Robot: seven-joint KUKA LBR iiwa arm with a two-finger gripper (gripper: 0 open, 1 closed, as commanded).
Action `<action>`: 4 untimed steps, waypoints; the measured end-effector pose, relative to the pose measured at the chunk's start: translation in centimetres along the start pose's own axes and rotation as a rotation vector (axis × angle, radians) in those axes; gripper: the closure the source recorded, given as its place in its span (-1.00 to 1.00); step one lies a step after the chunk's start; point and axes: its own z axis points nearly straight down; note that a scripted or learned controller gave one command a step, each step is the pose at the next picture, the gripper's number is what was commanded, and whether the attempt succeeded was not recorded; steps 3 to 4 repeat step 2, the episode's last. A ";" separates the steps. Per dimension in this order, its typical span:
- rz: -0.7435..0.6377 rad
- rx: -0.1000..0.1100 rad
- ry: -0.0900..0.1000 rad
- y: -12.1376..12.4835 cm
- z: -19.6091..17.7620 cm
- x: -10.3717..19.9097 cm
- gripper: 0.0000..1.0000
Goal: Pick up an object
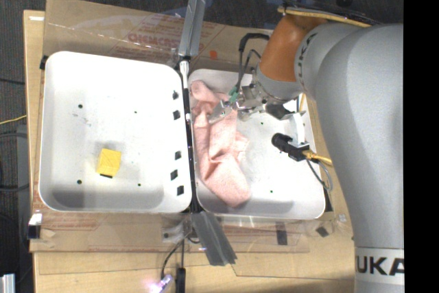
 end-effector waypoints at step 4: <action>0.030 0.000 0.000 2.3 -12.9 7.6 1.00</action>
